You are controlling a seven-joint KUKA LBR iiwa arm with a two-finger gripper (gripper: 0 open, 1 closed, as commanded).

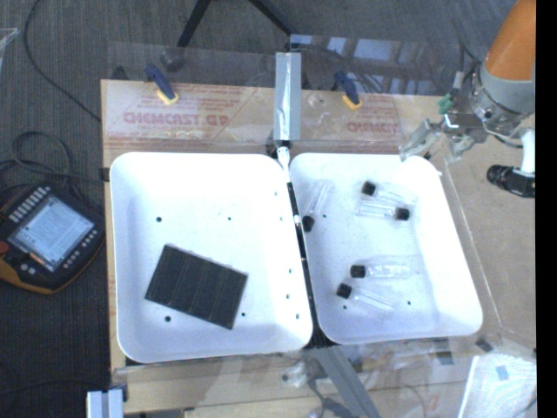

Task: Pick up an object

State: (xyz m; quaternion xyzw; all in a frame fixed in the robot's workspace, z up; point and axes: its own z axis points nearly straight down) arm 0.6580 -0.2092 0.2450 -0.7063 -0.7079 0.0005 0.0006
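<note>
Up beyond the two bins, well to the left of my gripper [431, 144], the brown board [187, 118] carries faded red lettering that I read as "CHEMCAST GP". A second red print [374, 125] sits on the same board nearer my gripper, too pale to make out. The handheld pendant [48, 233], far off to the left, has a lit screen whose text is too small to read.

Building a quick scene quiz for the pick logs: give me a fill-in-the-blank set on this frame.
1. The dark flat panel lies in the ____ bin.
2. The clear tubes with black caps, such as one tube, lie in the ____ bin.
3. The gripper hovers over the right bin's far ____ corner.
4. The caps on the tubes are ____ in colour.

Missing words: left; right; right; black
</note>
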